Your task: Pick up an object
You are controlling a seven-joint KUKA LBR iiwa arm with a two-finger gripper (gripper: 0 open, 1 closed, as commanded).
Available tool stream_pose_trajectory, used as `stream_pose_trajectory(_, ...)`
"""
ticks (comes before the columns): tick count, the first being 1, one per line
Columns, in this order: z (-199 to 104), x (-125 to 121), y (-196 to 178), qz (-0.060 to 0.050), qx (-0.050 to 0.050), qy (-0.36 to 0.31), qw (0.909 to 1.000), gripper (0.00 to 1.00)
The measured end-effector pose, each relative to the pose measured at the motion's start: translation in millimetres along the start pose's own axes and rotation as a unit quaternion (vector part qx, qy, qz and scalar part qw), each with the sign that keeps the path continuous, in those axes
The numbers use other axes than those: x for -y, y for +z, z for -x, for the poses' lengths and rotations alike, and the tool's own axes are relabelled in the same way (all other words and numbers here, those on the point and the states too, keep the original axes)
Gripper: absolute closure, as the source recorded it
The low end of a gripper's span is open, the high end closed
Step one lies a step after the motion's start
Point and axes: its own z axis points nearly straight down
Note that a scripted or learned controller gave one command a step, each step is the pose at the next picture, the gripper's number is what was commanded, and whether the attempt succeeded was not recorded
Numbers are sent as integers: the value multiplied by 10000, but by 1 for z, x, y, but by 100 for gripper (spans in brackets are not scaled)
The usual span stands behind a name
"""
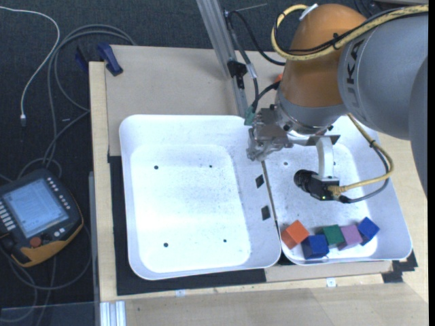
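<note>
The blocks (331,237) near the right bin's (391,212) front edge look small, hard and light, best pinched on flat sides; the tool's (262,143) opening cannot be told.

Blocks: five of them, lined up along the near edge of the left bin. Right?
Wrong bin. The five blocks, from orange to the far blue, lie along the near edge of the right bin, as the camera view shows.
</note>
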Motion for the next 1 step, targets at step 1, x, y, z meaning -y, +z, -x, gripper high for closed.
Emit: stream_pose_trajectory(1,87,23,47,-69,31,94,9999,100)
